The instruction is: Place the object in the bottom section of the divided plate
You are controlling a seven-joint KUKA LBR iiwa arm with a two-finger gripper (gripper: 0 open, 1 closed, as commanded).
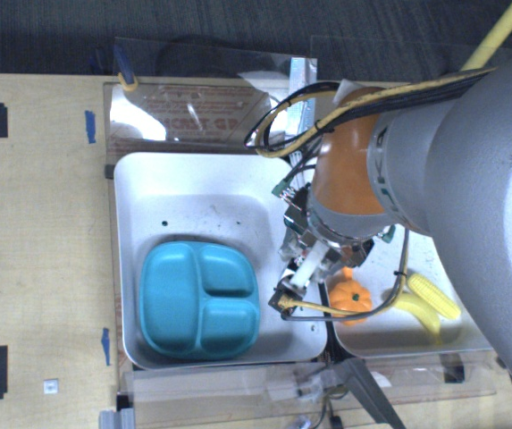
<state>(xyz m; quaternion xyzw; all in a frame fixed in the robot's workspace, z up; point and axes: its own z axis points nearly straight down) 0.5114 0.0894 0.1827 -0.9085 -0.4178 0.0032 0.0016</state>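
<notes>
The grey arm (452, 159) reaches in from the right and hangs over the wall between the two bins. The left bin (193, 195) holds the blue plate (200, 299) in its lower half, three sections facing up. Right of the plate, the tool (293, 293) sits low at the bin's right wall; whether it is clenched or released cannot be told. Further right of the plate, in the other bin, lie a yellow corn (427, 300) and a small orange pepper (351, 298), just beside the tool
</notes>
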